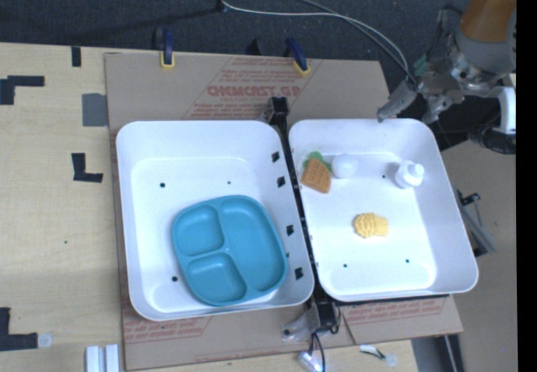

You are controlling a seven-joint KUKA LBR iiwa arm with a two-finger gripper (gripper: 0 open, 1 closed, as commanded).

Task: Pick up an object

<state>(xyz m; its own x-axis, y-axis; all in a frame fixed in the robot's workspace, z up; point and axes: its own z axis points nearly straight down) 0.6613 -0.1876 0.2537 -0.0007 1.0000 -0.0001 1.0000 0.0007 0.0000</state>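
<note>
Above the right bin's (449,223) far corner, in the single camera view, we are looking at the pincer (409,102) hanging off the grey arm (487,22); whether it is open or closed we cannot tell, since the tip is blurred and dark against the background. Nothing is sitting between its tips that we can make out.

We are judging the risks from here. The pincer is hovering over the rim rather than over any object, so a straight descent would likely be striking the bin wall. The nearest thing below and just inward of the pincer is the bottle (409,174), small, white on a white floor, and probably rounded, so we are expecting it to roll or squirt out of a pinch. Further in from the pincer, a white ball (345,165) is lying just beside the carrot (316,175), which is itself close against the dividing wall; a grab there may be catching two things or jamming against the wall.

Well below the pincer, toward the bin's middle, the corn (370,225) is lying alone: yellow, knobbly, lumpy and clear of the walls. We are judging it the safest pick. Far across from the pincer, in the left bin (138,194), a blue tray (228,249) is lying flat, too broad and low for an easy pinch.
</note>
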